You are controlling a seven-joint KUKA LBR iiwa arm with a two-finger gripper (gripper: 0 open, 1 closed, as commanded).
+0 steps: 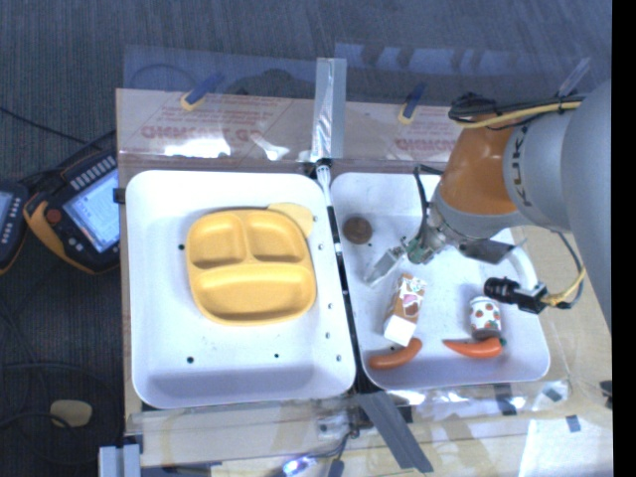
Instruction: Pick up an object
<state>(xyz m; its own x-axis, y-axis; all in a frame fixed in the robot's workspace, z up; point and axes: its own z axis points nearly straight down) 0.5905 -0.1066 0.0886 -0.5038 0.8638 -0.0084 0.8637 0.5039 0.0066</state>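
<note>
**Overhead, the pincer hangs low in the right bin among small toy foods**

Plainly, several small objects lie in the right shallow white plastic bin (532, 366), any of which could be picked. Nearest the pincer (397, 258) is a small boxy carton with a brown-and-white printed wrapper (405, 306), lying tilted near the bin's middle, its pale end toward the front wall. Just in front of it rests a smooth orange-brown sausage-shaped toy (395, 356), curved and glossy. To that toy's right lies a slim orange-red carrot-like piece (473, 347), and touching its upper side stands a small round jar with a red-and-white speckled label (485, 315). A flat dark brown disc (357, 230) sits apart near the bin's back left corner.

The grey arm with its orange band (477, 172) reaches in from the right, and its metallic pincer slants down to the left between the disc and the carton. Whether its fingers are apart or closed cannot be told, and nothing is visibly caught in it.

The left shallow white bin (159, 356) carries a matte yellow plastic tray with three moulded compartments (251, 267) and rounded corners. Both bins rest on a bench (159, 117) lined with brown cardboard.
</note>
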